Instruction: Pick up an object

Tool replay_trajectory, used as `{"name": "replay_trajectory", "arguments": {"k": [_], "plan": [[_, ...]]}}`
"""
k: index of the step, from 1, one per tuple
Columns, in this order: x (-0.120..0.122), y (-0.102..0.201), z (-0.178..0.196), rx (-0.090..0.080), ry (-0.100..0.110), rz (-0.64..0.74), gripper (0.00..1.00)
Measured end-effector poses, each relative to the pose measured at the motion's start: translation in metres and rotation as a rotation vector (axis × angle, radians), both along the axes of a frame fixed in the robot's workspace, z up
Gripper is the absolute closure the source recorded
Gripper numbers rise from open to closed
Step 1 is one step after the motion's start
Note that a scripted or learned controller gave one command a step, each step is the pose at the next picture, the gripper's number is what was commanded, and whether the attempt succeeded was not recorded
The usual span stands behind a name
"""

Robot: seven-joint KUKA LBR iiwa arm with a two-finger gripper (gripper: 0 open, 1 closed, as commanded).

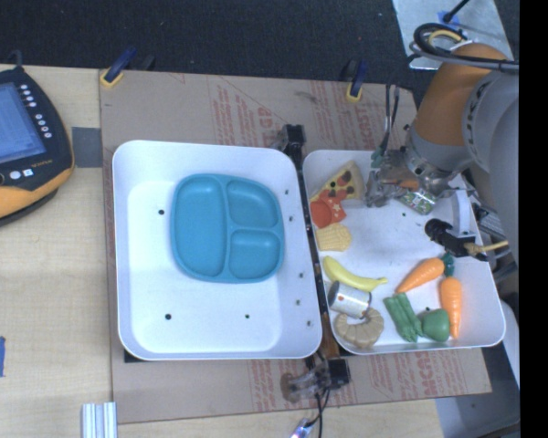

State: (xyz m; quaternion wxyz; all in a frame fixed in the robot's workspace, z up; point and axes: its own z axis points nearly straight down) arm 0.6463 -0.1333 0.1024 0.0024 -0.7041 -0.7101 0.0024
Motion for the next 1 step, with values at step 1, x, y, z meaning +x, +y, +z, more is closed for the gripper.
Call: {"name": "replay_trajectory", "arguments": {"k": [1], "plan": [[-0.0001, 0.0001, -0.0001, 0.000, 0.000, 0.000, 0.00]]}}
